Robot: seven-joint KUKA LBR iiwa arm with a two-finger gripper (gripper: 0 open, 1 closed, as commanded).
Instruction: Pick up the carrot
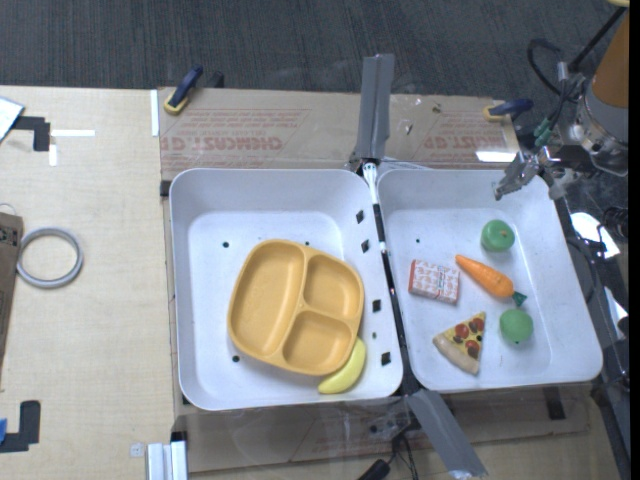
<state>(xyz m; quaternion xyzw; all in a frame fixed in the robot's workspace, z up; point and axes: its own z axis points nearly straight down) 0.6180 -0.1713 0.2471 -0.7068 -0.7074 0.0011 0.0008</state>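
gripper (520, 175) at upper right of frame, over the right bin (570, 298) top rim, jaw state can't tell; carrot (487, 276) lies mid right bin, between two green balls, well apart from gripper

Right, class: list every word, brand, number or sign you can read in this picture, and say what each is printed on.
"CHEMCAST" appears to read, upside down, in red on the cardboard sheet behind the bins; the rest of that print is too blurred.
The small red and white box has a pattern, no legible text.
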